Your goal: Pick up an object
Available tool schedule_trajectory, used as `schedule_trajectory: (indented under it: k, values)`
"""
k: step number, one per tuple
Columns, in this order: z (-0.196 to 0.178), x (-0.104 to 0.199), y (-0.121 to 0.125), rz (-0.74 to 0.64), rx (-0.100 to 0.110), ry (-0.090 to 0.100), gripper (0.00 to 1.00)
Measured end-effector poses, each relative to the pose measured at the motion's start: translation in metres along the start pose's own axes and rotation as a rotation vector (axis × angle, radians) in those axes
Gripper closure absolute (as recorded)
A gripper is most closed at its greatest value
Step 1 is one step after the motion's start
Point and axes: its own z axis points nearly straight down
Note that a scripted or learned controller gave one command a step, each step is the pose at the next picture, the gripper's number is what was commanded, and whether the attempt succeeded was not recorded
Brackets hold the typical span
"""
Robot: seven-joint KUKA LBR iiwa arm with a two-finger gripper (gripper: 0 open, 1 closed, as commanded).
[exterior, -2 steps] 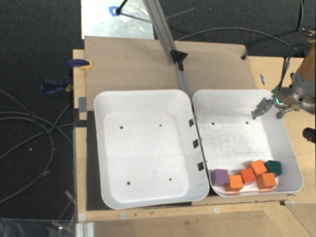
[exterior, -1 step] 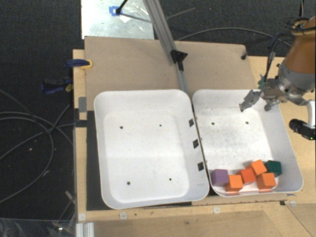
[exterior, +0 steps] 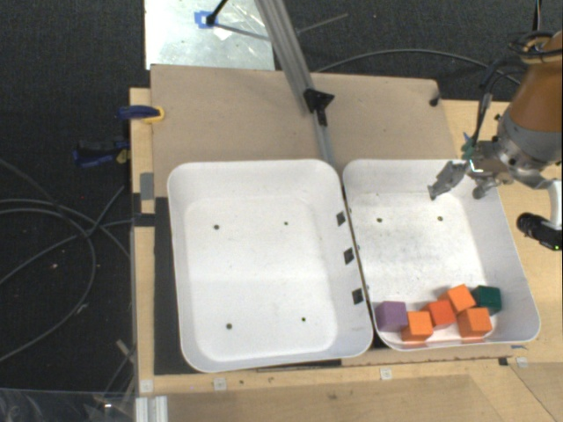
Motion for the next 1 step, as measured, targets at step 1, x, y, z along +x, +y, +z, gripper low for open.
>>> schedule_trajectory:
  k: [1]
  values:
    - [0.0000, 0.0000, 0.0000, 0.000, 0.000, 0.000, 0.00]
